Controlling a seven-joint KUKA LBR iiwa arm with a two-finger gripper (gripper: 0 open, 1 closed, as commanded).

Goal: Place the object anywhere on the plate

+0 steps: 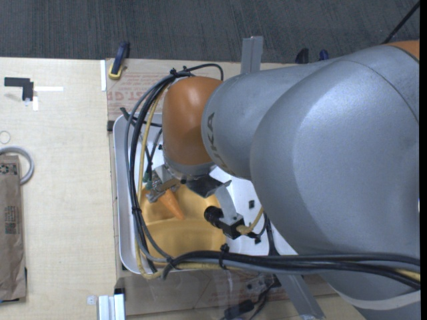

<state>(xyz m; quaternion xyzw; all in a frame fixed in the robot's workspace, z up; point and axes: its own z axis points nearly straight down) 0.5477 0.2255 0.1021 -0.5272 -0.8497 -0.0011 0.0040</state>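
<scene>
The grey arm (pixel 320 165) fills most of what I can see, its orange band (pixel 190 122) hanging right over the left part of a white bin (pixel 119 199). Below the band sits the gripper (pixel 157 188), low inside the bin; whether it is open or closed I cannot tell (the wrist and a bundle of black cables (pixel 137 172) block the sight line). An orange, wedge-shaped object (pixel 174 207) lies just beside the gripper's tip, touching or nearly touching it, and I cannot see it clamped in anything. It rests on the upper left part of a yellow plate (pixel 183 237), which lies in the bin's lower left corner, close to the rim on both those sides.

There is little room here: the cables loop along the bin's left wall and across its lower edge, between the plate and the rim. To the left of the bin the pale bench (pixel 60 179) is largely open.

By count: one plate, one orange object, one bin rim in sight, one brown paper bag (pixel 10 232) at the bench's far left edge, and one small yellow-and-blue tool (pixel 120 60) at the bench's top edge.
</scene>
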